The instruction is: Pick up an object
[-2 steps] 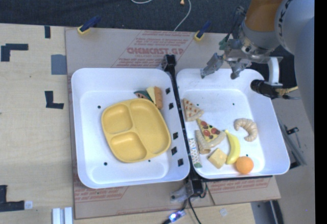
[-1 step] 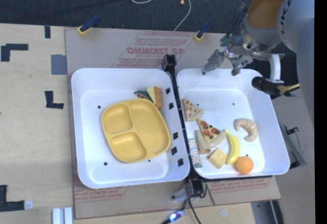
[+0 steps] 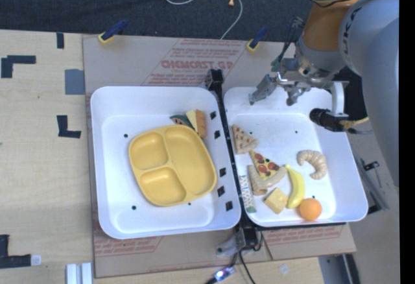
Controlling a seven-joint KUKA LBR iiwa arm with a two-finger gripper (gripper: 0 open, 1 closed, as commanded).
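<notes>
Two bins: a left bin (image 3: 107,146) and a right bin (image 3: 337,140), both white and shallow, are set side by side on a cardboard sheet (image 3: 188,62).
Gripper: the gripper (image 3: 279,93) is seen above the far edge of the right bin, its two fingers spread wide apart with nothing held between them.
Arm: a grey arm with an orange band (image 3: 327,13) is seen behind and to the right of the gripper.
Writing: red print is seen on the cardboard sheet, to the left of the gripper and upside down to the camera; it seems to read "CHEMCAST", and the smaller lines under it cannot be read.
Nearest object: a waffle-patterned wedge (image 3: 243,139) lies below and left of the gripper, close to the divider between the bins.
Further objects: a pizza slice (image 3: 266,167), a croissant (image 3: 313,163), a banana (image 3: 296,187), a pale cheese-like block (image 3: 275,200) and an orange (image 3: 310,209) are spread lower in the right bin, well apart from the gripper.
Left bin contents: a yellow divided tray (image 3: 172,165) is found far to the lower left of the gripper, with a small sandwich-like piece (image 3: 194,121) touching its far edge.
</notes>
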